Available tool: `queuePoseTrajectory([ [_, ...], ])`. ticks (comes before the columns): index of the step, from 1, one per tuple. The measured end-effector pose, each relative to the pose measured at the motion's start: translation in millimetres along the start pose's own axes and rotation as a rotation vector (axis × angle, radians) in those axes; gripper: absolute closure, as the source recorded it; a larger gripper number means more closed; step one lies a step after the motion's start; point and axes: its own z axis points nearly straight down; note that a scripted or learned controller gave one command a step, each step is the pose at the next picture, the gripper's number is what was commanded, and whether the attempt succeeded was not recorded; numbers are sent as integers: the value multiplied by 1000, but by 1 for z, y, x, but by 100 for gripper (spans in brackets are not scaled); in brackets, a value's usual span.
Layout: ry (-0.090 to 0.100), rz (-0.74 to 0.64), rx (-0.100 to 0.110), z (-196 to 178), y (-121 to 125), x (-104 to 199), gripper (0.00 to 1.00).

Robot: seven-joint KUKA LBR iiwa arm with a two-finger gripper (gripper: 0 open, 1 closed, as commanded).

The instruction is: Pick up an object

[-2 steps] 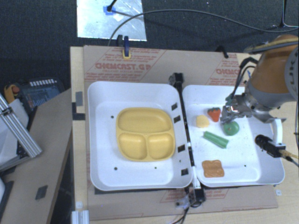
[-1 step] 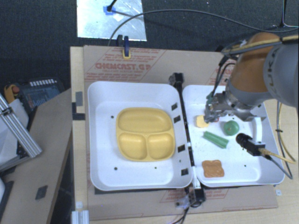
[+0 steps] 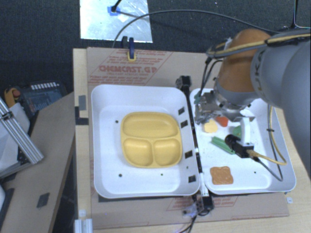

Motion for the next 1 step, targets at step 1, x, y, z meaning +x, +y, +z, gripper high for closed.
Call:
queuePoseTrajectory([
  [1,0,0,0,0,10,52,100],
])
